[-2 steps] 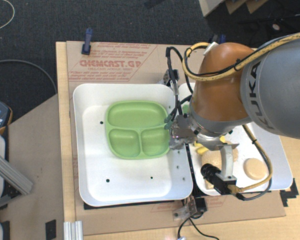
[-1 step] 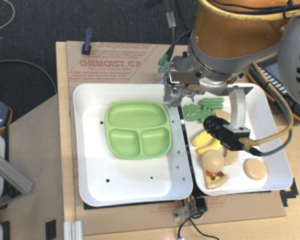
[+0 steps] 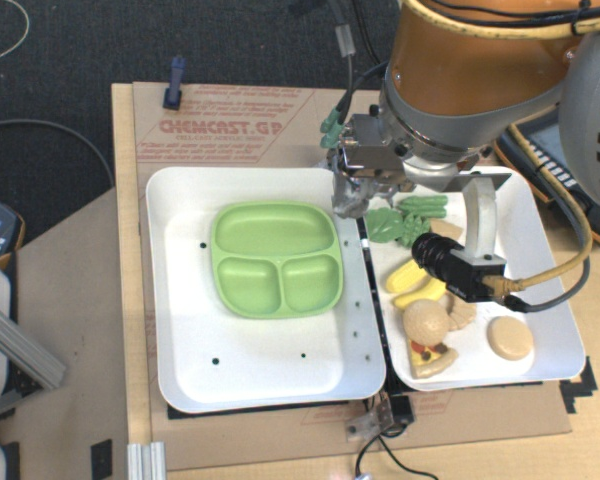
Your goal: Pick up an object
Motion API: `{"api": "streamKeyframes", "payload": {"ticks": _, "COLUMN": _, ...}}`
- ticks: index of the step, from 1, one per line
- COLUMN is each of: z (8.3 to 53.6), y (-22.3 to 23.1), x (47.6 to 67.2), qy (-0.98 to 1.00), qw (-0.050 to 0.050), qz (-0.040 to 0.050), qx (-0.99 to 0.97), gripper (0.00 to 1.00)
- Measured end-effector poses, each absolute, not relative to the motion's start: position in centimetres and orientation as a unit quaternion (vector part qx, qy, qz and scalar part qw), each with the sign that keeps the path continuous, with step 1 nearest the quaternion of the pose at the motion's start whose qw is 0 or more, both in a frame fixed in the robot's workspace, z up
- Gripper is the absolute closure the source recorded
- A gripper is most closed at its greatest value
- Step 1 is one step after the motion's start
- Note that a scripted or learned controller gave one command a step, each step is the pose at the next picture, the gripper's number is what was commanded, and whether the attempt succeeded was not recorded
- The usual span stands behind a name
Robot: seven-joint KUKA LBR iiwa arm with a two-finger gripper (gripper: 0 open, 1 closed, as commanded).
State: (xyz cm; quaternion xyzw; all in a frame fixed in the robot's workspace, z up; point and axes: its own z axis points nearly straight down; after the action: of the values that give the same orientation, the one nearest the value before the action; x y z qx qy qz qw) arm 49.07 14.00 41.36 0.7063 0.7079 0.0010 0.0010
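Observation:
My gripper hangs over the seam between the two bins, at the far end of the right bin. Whether anything is between its fingers cannot be made out. Just to its right lie green toy vegetables. Nearer the front of that bin sit a yellow piece, a tan bun-like ball, a pizza-slice toy and a round beige cookie. A green divided plate lies in the left bin.
The arm's orange band and grey wrist cover the far part of the right bin. A blue clip sits on the brown board behind the bins. Cables run along the bench's right side.

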Motion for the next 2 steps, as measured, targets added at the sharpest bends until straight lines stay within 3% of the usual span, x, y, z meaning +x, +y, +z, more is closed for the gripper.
{"api": "streamKeyframes", "payload": {"ticks": 2, "z": 43.4, "y": 14.1, "x": 49.2, "qy": 0.709, "qw": 0.002, "qz": 0.0028, "qx": 0.705, "gripper": 1.00}}
